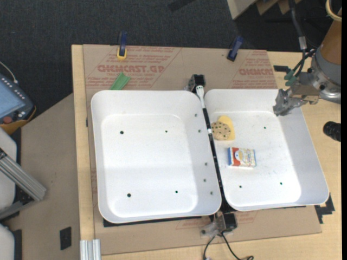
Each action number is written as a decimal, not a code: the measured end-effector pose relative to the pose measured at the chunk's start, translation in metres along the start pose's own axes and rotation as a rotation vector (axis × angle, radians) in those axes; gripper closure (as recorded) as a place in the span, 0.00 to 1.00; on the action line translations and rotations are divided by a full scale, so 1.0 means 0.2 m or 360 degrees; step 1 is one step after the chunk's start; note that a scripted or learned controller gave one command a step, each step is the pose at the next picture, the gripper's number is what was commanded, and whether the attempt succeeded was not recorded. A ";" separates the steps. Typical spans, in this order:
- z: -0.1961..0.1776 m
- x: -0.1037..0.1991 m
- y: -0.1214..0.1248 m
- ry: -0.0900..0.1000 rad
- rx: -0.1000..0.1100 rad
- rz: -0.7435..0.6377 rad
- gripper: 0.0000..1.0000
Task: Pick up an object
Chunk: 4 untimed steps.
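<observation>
The grey two-finger claw [282, 108] is hanging over the right white bin's [303, 161] far rim, carrying nothing; whether it's spread or pinched, I can't tell. The targets, a round tan speckled cookie on a yellow wedge [222, 129] and a small white-and-red packet [241, 157], are lying well apart from it, nearer the divider. That flat packet could easily be slipping away, and the cookie's hugging the wall.

High slanted view over bins [103, 145]
</observation>
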<state>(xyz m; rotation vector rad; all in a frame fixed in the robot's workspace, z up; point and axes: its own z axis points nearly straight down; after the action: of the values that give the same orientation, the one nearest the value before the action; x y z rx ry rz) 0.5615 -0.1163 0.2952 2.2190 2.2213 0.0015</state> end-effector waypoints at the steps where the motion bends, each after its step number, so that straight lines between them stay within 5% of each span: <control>1: 0.07 0.32 -0.23 0.0006 0.0013 -0.0006 1.00; 2: 0.11 0.67 -0.23 0.0005 0.0009 -0.0009 1.00; 4: -0.21 0.90 -0.41 0.0003 -0.0005 -0.0006 1.00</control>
<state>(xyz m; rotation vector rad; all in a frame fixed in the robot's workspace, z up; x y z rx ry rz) 0.4792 0.0631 0.3369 2.2144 2.2251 0.0069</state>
